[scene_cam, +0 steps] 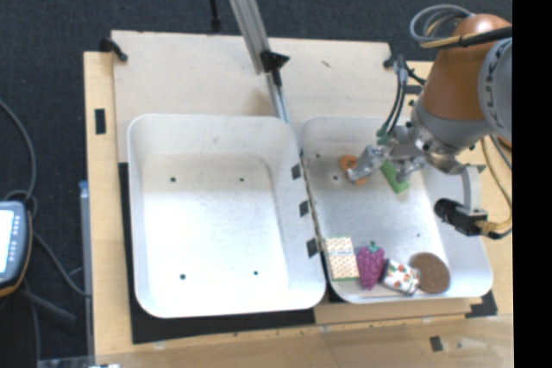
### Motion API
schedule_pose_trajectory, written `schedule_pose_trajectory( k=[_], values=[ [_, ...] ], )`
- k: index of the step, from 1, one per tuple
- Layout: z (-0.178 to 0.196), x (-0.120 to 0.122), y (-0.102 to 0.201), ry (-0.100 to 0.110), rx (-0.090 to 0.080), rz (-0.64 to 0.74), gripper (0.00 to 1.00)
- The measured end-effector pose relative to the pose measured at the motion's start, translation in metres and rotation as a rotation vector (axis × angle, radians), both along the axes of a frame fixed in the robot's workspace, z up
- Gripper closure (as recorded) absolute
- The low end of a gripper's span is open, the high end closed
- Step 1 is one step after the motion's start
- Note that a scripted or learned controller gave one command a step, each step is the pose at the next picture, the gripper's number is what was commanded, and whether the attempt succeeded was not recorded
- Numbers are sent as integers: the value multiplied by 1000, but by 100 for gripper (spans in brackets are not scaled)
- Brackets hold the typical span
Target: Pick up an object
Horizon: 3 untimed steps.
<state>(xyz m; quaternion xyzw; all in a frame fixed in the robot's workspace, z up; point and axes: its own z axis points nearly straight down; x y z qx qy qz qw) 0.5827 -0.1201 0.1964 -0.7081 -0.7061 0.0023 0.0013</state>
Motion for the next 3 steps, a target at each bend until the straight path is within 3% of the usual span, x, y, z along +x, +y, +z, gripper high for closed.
schedule_pose_trajectory(
  k=[1,2,3],
  values=[
    [-64,-1,-3,0,0,0,0],
    [-97,-2,-5,-2,-1,0,0],
    [-84,0,-5,-10,1,-8,100]
  ],
)
